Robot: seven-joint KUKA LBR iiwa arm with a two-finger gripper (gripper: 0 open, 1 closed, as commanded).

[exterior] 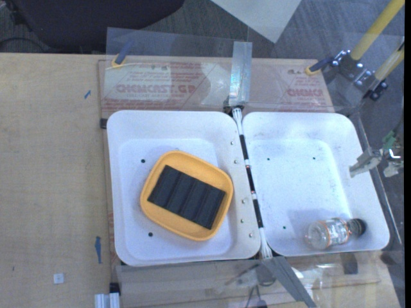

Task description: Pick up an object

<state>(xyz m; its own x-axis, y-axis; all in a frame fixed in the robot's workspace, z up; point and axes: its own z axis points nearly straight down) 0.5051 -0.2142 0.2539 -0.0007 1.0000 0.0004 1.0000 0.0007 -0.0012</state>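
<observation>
Whether the gripper is clenched or released cannot be told from this view. On the right side, where the arm reaches in, a small grey metal bracket (364, 164) sits at the outer rim of the right shallow white plastic bin (302, 140). In that bin's near right corner, just below the bracket, lies the single clear plastic bottle with a dark cap and an orange-banded label (331, 231). It is on its side, with the cap pointing towards the arm's side. Further from the arm, past the white hinged strip (249, 178) joining the two bins, the left shallow white plastic bin (128, 133) holds one rounded square yellow tray with a black ribbed insert (186, 194). The tray is turned at a slant near the bin's middle. That makes two bins, one bottle and one tray. Behind the bins a clear sheet with red lettering (160, 85) lies flat, with a grey metal upright (241, 76) at its centre. Everything rests on a pale wooden bench (51, 172) bearing a few small blue marks. Beyond the bench are grey carpet (334, 11), a pale sheet on the floor (250, 5), a dark rounded shape (96, 5) at the far left, and two yellow rods (385, 18) with clamps at the far right.
</observation>
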